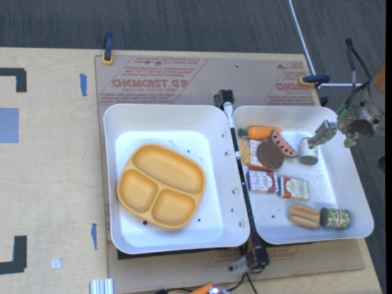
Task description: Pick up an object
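Because the pickable things crowd the right bin (361, 213), my gripper (320, 136) hangs over its far right corner, just above a small silver can (308, 151); whether it is open or closed, I cannot tell. Nothing sits between it yet.

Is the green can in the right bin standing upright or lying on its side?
On its side. The green can lies flat on the floor of the right bin, its length running left-right, end to end with a tan roll.
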You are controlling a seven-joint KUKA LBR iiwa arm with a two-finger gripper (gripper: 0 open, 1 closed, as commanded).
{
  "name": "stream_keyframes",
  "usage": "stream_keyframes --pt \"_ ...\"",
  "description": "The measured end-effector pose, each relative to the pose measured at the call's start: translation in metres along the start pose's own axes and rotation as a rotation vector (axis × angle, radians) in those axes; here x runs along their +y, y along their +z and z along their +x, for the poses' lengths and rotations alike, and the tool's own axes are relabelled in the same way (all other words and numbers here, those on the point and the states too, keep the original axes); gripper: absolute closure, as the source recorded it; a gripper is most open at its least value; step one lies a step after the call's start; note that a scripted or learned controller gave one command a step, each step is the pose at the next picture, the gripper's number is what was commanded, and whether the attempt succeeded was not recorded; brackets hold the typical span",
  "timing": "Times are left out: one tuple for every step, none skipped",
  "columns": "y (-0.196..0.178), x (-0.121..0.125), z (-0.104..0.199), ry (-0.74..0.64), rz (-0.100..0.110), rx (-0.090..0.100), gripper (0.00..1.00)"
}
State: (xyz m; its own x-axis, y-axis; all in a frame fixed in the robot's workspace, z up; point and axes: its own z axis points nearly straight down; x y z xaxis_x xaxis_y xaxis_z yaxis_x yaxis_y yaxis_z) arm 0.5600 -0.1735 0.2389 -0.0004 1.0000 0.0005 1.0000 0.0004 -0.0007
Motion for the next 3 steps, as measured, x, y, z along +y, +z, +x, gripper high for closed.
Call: stream_keyframes --pt "0.15 0.013 0.006 0.0 -0.003 -0.001 0.0" --pt "0.152 0.015 0.078 -0.002 -0.003 0.002 0.0" --pt "0.152 -0.044 0.082 0.001 -0.005 -0.001 0.0"
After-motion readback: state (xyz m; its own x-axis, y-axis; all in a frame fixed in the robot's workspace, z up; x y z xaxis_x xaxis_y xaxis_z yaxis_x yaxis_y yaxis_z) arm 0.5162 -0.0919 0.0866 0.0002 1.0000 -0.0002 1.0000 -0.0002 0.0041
